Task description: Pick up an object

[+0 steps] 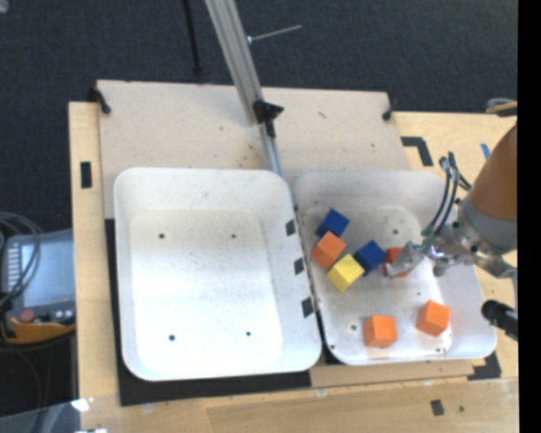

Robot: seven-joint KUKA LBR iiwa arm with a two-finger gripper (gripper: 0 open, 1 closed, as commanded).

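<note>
Arm (496, 197) comes in from the right edge of the camera view, grey body with the orange band visible at the upper right of its visible length. Wrist section sits below the band, grey and metallic, with dark cables looping along its left side. It's angled down and to the left. Gripper (398, 263) extends left from the wrist, low over the bench surface, pointing toward the left of the view. Fingertip area is small and blurred, with something reddish right at it; can't resolve the finger gap or tell whether anything sits between the fingers.
</note>
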